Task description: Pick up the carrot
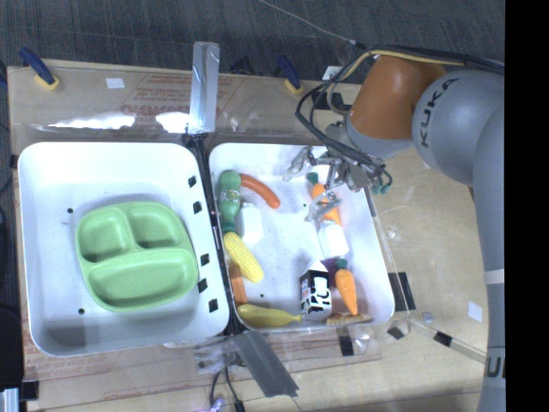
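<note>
A carrot [346, 290], orange with a green top, lies near the front right corner of the right bin [287, 240], next to a black and white bottle [316, 296]. A second small orange piece with a green tip [322, 195] lies just under my gripper [319, 172]. The gripper hangs low over the bin's back right part, at the end of the grey arm with the orange band [386, 97]. The front carrot lies well apart from the gripper, toward the front.
The right bin also holds an orange sausage-like piece [261, 190], a green vegetable [228, 193], a corn cob [243, 257], a banana [267, 317] and a white bottle [332, 238]. A green divided plate [135, 254] lies in the left bin [43, 230].
</note>
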You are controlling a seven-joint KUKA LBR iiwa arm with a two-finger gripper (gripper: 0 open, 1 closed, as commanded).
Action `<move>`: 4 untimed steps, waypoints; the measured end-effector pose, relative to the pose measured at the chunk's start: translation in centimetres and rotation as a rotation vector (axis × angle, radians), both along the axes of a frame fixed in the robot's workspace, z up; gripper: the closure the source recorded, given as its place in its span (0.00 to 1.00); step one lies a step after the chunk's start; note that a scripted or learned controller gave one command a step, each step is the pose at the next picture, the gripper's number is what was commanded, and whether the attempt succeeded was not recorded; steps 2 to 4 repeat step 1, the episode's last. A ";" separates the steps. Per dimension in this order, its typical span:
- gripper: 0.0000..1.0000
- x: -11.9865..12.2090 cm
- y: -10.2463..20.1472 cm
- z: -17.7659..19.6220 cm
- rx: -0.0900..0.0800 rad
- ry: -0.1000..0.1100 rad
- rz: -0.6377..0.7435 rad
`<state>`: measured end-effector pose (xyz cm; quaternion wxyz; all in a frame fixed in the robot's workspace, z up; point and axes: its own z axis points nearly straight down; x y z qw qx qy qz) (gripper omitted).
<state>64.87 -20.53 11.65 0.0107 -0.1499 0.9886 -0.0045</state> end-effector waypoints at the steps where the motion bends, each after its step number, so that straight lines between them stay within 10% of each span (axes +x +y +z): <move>1: 0.00 -0.6 -0.3 -2.1 0.002 0.018 0.164; 4: 0.00 -0.6 -0.3 -2.1 0.002 0.018 0.164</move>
